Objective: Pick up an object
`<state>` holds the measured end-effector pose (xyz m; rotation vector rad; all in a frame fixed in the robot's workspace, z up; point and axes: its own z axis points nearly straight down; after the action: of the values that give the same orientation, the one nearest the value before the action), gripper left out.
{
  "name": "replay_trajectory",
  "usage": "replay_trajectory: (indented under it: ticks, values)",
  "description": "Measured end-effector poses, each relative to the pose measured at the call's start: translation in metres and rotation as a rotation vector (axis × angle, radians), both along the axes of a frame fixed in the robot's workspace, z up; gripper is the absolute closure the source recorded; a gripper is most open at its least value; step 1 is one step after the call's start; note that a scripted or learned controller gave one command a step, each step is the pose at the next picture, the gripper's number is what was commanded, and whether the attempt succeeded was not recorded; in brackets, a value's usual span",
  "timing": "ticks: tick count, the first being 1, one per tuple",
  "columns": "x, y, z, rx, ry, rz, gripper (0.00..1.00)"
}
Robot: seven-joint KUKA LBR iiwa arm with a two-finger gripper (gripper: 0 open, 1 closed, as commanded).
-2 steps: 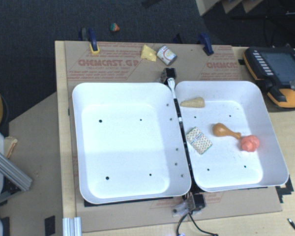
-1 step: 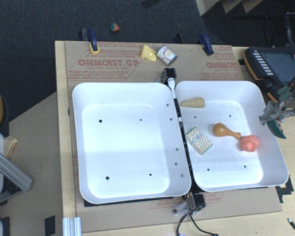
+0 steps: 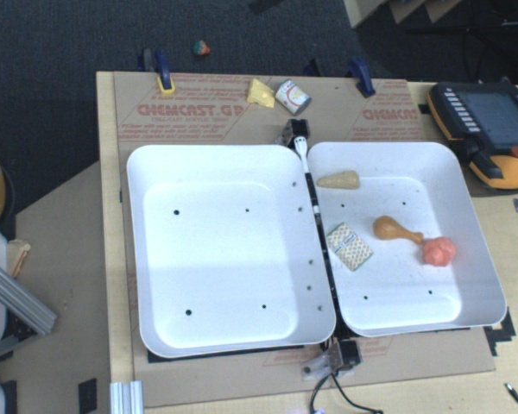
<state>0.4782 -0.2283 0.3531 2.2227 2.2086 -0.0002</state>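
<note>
The right bin holds several small objects. A tan bread-like piece lies near its back left corner. A patterned small packet rests close to the left wall. A brown drumstick-shaped toy sits mid-bin, its thin end touching a pink ball-like lump to its right.
The left bin sits beside the right one on a cardboard sheet. Behind the bins lie a yellow wedge and a small white box. Blue clamps hold the board's back edge. A teach pendant sits at far right.
</note>
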Motion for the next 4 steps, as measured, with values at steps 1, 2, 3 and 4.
replay_trajectory:
  ticks: [1,2,3,4]
  values:
    - [0.002,0.004,0.008,0.001,-0.001,0.006,1.00]
    - [0.032,0.098,-0.084,0.011,0.014,0.016,1.00]
    - [0.027,0.185,-0.132,0.011,0.014,0.016,1.00]
    - [0.029,0.249,-0.135,0.009,0.009,0.014,1.00]
